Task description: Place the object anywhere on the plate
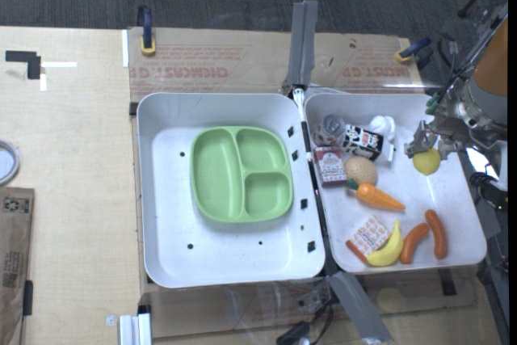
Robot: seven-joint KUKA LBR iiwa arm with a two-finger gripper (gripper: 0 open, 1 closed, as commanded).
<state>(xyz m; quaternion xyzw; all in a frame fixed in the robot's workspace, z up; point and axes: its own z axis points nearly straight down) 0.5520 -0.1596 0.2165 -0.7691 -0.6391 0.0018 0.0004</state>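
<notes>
The pincer [428,148] is seen over the right bin [468,254], close to its far right wall, with the grey arm reaching in from the right edge. A lemon [426,162] is seen directly under the fingertips and touching them; its top is covered by the metal fingers, and it appears to be gripped between them, the fingers closed about as far as the lemon's width. Whether the lemon is lifted off the bin floor cannot be told.

Just left of the pincer, a small cow-patterned carton [361,140] and a white object [381,126] are found, with a can [332,127] further left. Below and left of the pincer lie an egg [361,170], a red-and-white box [329,166] and a carrot [380,197]. Nearer the front, below the pincer, two sausages [426,234] are laid side by side, with a banana [388,248] and a patterned packet [369,235] to their left.

Well to the left of the pincer, in the left bin [161,254], the green plate [241,173] is set, with three compartments.
</notes>
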